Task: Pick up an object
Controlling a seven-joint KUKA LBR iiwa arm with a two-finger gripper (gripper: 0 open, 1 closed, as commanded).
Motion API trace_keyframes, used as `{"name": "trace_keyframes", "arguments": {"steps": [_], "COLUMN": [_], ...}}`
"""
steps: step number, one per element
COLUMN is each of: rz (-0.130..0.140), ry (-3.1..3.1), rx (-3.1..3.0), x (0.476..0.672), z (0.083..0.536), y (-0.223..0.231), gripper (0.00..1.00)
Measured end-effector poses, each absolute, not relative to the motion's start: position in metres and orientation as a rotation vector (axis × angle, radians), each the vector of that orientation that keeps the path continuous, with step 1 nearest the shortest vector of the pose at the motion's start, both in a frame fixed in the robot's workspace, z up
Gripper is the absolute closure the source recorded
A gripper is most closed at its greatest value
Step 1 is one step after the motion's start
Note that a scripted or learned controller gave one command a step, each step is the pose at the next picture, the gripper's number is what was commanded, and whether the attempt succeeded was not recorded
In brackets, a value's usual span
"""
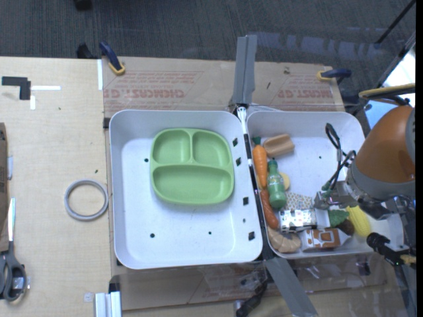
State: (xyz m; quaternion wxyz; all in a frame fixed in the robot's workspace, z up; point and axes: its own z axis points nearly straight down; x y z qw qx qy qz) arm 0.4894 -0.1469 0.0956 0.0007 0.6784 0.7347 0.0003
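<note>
The right bin (310, 127) holds a pile of toy foods. A tan bread roll (277, 144) lies at the back, with an orange carrot (260, 166) and a green bottle (275, 185) along the left wall. Toward the front are a speckled packet (299, 203), a small grey box (295, 220), a brown carton (322, 238) and a round tan piece (284, 244). A yellow corn cob (361, 222) and a green item (338, 216) sit at the front right. My gripper (328, 201) hangs low in this bin just above the green item, beside the corn.
The left bin (125, 197) holds a green divided plate (193, 165). On the bench to the left lie a grey tape ring (86, 199) and scissors (12, 275). Clamps (112, 58) grip the cardboard behind the bins. A black cable (334, 140) loops over the right bin.
</note>
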Motion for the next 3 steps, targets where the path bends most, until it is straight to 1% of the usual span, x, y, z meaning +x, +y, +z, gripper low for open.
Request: {"name": "trace_keyframes", "arguments": {"steps": [1,2,3], "rz": [-0.002,-0.001,-0.004], "ry": [2.293,2.291,1.952], "rx": [2.148,2.150,2.461], "x": [0.511,0.512,0.614], "z": [0.091,0.100,0.106], "y": [-0.197,-0.198,-0.152], "gripper": [0.00,1.00,1.00]}}
